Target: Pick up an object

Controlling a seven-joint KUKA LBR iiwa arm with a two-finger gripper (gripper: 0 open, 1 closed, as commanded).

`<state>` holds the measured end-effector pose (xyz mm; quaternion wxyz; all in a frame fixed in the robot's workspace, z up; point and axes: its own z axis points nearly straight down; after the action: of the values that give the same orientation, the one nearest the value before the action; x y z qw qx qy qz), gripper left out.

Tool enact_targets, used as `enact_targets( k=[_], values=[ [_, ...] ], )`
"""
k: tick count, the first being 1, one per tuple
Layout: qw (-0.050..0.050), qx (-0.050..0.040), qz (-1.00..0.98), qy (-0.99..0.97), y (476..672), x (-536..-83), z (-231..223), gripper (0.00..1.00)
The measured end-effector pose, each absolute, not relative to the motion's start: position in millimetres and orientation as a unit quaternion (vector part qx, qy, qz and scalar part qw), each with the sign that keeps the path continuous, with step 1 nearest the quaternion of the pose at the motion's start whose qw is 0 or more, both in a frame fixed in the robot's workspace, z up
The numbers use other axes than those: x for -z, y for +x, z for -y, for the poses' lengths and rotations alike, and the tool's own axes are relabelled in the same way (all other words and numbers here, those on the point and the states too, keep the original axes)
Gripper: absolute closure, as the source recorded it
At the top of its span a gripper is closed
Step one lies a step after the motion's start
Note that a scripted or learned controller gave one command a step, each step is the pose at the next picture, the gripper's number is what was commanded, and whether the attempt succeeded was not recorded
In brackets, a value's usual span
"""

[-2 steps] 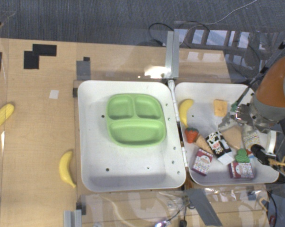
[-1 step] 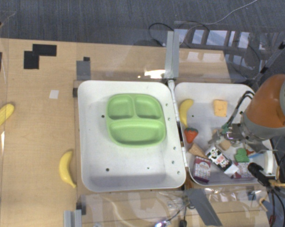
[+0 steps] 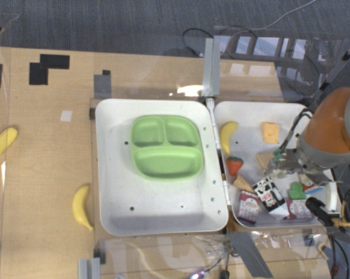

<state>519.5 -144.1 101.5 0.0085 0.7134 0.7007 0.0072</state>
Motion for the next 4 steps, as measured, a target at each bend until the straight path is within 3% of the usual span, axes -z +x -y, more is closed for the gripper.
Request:
enact_targets(
  k=[1, 2, 3, 4],
  values=[
    [0.004, -0.0052, -0.733, 0.681, 517.8, -90, 159, 1.00],
    [0.009, -0.0042, -0.731, 0.682, 518.2, -91, 162, 0.00],
    [0.009, -0.0042, -0.731, 0.682, 518.2, -91, 162, 0.00],
    [0.007, -0.0054, -0.740, 0.673, 558.0, -90, 118, 0.00]
  ],
)
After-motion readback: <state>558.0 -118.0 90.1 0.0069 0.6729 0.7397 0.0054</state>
